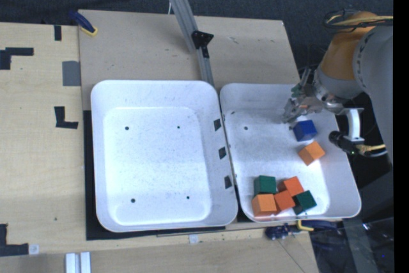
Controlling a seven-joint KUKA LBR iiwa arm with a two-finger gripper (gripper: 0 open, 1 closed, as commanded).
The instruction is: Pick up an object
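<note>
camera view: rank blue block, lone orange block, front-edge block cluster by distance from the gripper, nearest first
1. blue block: just below the gripper, right bin.
2. lone orange block: further toward the front, right side.
3. block cluster: along the bin's front edge.

Bins (pixel 153 93) matt white plastic, speckled; bench (pixel 128 41) pale bare wood; blocks (pixel 305 130) matt.

End effector (pixel 295 110) low in right bin (pixel 255 105); blue cube (pixel 305 130) just below-right, orange cube (pixel 312 153) farther, cluster (pixel 281 195) well beyond.
</note>
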